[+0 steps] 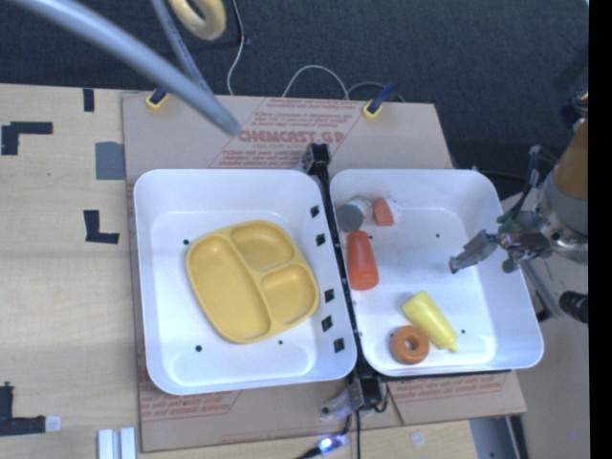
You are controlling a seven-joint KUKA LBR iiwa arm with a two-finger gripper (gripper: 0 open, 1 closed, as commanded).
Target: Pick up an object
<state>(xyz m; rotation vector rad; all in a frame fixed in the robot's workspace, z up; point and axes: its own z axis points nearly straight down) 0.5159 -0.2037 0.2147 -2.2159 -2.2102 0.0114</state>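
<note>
The right bin (478,187) holds several small objects. An orange-red cylinder (361,260) lies near the bin's left wall. A small orange block (382,211) and a grey round piece (350,214) sit just behind it. A yellow bottle-like object (429,319) lies near the front, and an orange ring (409,344) touches its left end. My gripper (490,256) hovers over the right side of this bin, open, with nothing between its fingers. It is up and to the right of the yellow object, apart from it.
The left bin (153,256) holds a yellow divided plate (251,279). A black divider (330,256) runs between the bins. The grey arm with its orange band (574,165) enters at the right edge. A grey pole (115,36) crosses the upper left.
</note>
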